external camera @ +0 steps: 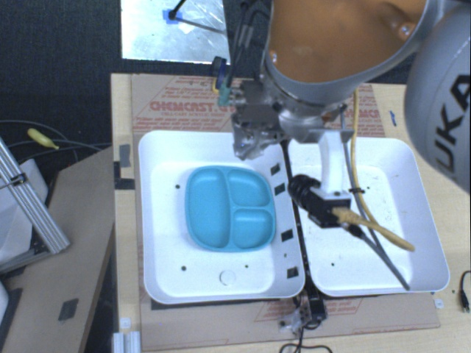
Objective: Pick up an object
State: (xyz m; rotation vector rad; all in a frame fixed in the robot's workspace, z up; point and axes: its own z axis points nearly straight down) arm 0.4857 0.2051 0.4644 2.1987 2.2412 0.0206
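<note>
One blue three-compartment plastic plate [229, 208] is seen lying flat in the shallow white bin [158, 197] on view's left. Over that bin's far edge, just beyond the plate, the grey metal gripper [249, 147] is positioned; open or closed cannot be told.

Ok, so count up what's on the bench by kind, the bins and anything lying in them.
White bins: 2, the left bin and the right bin
Blue divided plate: 1, lying in the left bin
Total: 3
</note>
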